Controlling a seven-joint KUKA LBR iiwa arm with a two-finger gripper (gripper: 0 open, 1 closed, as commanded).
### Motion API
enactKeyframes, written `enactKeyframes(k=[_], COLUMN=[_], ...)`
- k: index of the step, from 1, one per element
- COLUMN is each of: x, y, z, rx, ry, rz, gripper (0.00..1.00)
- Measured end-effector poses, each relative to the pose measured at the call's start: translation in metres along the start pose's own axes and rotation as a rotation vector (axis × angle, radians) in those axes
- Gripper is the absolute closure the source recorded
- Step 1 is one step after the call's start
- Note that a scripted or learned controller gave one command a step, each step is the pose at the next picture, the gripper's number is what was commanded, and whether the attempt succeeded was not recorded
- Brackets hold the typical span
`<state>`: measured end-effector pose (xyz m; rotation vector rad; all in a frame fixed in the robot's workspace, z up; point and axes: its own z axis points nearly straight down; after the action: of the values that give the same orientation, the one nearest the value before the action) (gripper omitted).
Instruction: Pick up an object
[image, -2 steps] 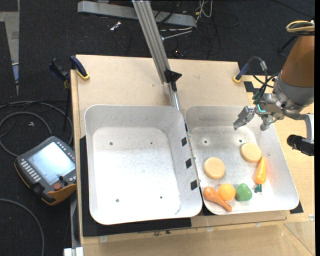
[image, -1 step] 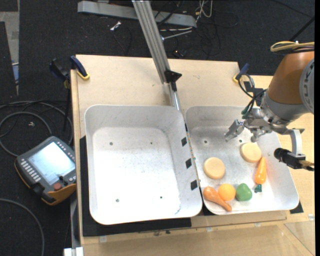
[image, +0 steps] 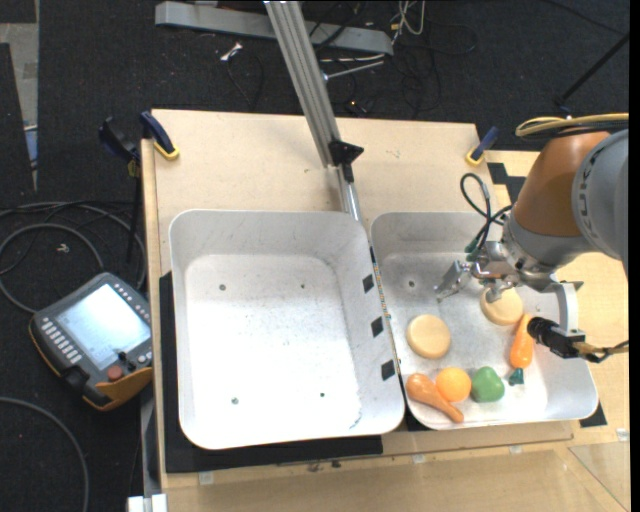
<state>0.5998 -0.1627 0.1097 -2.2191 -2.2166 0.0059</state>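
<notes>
Toy foods are gathered in the right bin (image: 400, 235): a pale round piece (image: 429, 336) near its middle, a second pale piece (image: 502, 305) toward the right wall, a carrot (image: 521, 348) by the right rim, and an orange gourd (image: 433, 395), orange ball (image: 454, 384) and green pepper (image: 487, 384) lined up along the near edge. The gripper (image: 487, 272) is held low over the bin's right half, just beside the second pale piece, and whether anything is held or how far it is parted cannot be told. The left bin (image: 190, 240) is set alongside, touching the right bin's left rim.
</notes>
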Motion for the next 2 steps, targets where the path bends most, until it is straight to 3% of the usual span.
enactKeyframes(k=[1, 2], x=[0.001, 0.001], y=[0.0, 0.001], z=[0.015, 0.004], rx=[-0.006, -0.008], ry=[-0.001, -0.001], rz=[-0.001, -0.001], gripper=[0.0, 1.0])
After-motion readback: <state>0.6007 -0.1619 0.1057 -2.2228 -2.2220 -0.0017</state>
